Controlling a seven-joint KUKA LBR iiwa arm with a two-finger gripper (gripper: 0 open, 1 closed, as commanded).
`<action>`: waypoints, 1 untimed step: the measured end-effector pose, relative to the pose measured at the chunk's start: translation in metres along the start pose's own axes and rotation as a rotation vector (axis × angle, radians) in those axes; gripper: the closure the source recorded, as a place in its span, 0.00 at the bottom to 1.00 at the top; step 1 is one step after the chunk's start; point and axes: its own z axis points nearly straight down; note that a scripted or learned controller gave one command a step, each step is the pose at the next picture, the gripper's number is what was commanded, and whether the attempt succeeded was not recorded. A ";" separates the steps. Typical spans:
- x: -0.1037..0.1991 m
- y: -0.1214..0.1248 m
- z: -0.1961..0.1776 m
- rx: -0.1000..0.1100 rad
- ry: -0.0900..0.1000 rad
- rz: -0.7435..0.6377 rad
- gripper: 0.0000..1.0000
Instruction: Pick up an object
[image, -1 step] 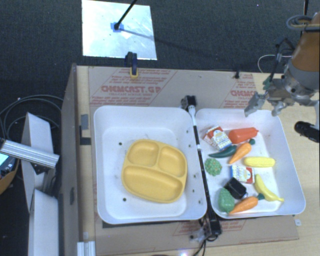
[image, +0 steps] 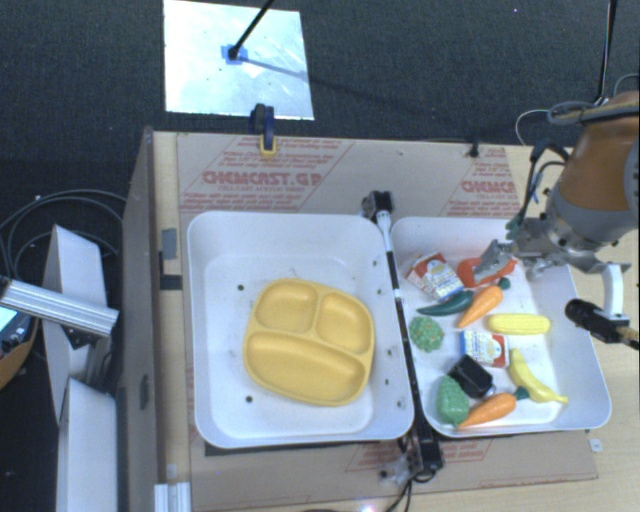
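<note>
The right bin (image: 585, 345) holds several toy foods. Along its far side lie a red and white packet (image: 430, 275), a red piece (image: 471, 272), an orange carrot (image: 480, 303) and a dark green chili (image: 444, 304). Nearer me are a green broccoli (image: 427, 335), a yellow corn cob (image: 517, 324), a small printed box (image: 485, 347), a banana (image: 533, 381), a black block (image: 470, 376), a green lump (image: 452, 401) and a second carrot (image: 490, 408). My gripper (image: 494, 262) hangs low at the bin's far side, right beside the red piece and just above the first carrot.
The left bin (image: 215, 300) holds a yellow divided plate (image: 310, 340). A raised rim with a black clamp (image: 379, 205) separates the two bins. The grey arm with its orange band (image: 598, 165) and cables comes in over the right bin's far right corner.
</note>
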 end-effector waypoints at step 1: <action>0.035 -0.025 0.096 -0.011 0.002 -0.001 0.00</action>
